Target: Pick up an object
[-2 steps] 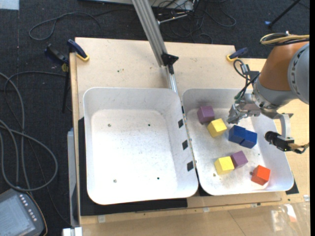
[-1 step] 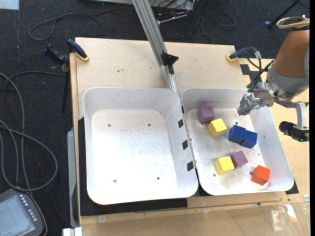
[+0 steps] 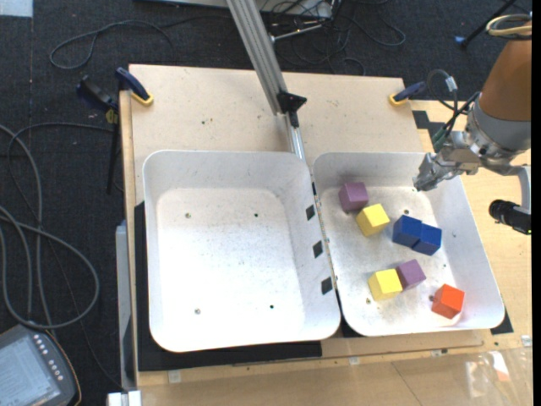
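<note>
The right bin (image 3: 473,244) holds several blocks: a purple one (image 3: 353,196), a yellow one (image 3: 373,219), a blue one (image 3: 416,233), a second yellow one (image 3: 385,283) touching a smaller purple one (image 3: 412,272), and an orange one (image 3: 448,300) near the front right corner. My gripper (image 3: 427,178) hangs over the bin's far right part, above and to the right of the blue block. Its tips look pressed together with nothing between them.
The left bin (image 3: 169,176) lies beside the right one. A slanted metal pole (image 3: 258,45) runs down to the seam between the bins. Clamps (image 3: 135,87) sit at the board's far corners. Cables lie on the dark floor.
</note>
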### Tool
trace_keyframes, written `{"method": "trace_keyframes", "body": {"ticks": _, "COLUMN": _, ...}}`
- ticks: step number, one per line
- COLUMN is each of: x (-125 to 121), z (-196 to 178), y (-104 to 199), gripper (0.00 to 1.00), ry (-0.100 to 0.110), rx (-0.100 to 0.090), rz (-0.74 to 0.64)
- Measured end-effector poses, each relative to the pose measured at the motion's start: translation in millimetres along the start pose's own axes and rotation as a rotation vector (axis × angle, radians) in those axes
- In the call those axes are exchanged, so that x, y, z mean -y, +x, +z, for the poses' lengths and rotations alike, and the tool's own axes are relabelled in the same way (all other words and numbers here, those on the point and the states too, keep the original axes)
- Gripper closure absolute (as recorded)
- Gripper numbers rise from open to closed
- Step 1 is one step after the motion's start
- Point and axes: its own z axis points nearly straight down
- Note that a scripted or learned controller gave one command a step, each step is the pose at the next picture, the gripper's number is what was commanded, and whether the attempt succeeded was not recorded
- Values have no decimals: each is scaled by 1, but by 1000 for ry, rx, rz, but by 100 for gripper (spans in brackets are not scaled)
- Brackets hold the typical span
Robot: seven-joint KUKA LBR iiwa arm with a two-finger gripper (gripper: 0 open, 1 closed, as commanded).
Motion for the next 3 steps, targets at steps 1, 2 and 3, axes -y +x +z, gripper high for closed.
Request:
{"method": "trace_keyframes", "body": {"ticks": 1, "x": -2, "z": -12, "y": 58, "gripper": 100, "ry": 3, "rx": -3, "rz": -7}}
{"method": "trace_keyframes", "body": {"ticks": 2, "x": 1, "z": -23, "y": 113, "gripper": 100, "ry": 4, "rx": -5, "rz": -7}}
{"method": "trace_keyframes", "body": {"ticks": 3, "x": 7, "z": -16, "y": 178, "gripper": 100, "ry": 7, "rx": -4, "rz": -8}}
